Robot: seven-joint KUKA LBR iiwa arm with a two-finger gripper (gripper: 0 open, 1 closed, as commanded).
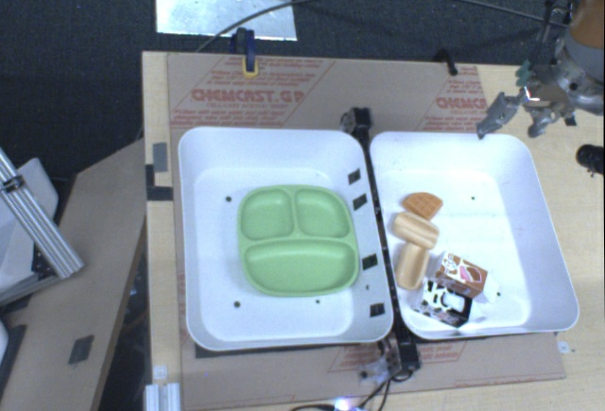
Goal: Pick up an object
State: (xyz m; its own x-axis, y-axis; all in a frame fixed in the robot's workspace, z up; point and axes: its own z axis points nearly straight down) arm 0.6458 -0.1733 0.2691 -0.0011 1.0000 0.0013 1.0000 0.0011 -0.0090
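Note:
In the right bin, near its left wall, lies a cluster of items. It holds an orange-brown wedge, a tan roll, a second tan piece, a small brown carton and a black-and-white item. My gripper hangs above the far right corner of that bin, well away from the cluster. It is open, with nothing between its fingers.
The left bin holds a green divided plate. Black clips run along the seam between the bins. A cable arcs over the back of the bench. A metal frame stands at the left.

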